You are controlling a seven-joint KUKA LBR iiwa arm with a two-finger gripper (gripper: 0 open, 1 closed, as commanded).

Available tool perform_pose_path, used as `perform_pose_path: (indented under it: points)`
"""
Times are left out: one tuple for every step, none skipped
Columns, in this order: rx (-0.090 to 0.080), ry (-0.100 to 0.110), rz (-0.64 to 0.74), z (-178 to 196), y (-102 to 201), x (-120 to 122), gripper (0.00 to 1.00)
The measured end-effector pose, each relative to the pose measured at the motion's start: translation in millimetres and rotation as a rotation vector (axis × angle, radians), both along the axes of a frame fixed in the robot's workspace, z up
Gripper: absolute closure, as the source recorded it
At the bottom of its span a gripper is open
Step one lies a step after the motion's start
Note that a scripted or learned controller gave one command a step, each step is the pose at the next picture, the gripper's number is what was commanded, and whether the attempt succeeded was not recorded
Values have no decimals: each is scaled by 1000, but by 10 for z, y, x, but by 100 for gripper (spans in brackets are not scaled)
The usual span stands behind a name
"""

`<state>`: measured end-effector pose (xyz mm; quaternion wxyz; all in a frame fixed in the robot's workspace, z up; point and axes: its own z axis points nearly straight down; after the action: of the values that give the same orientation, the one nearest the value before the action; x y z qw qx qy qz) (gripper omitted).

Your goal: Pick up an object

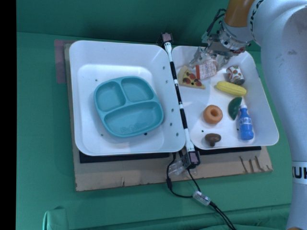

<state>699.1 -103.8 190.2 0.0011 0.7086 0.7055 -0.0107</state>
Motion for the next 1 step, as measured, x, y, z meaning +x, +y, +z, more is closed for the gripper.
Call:
perform_pose_path:
  points:
    - [2,1,0,-4,-5,0,0]
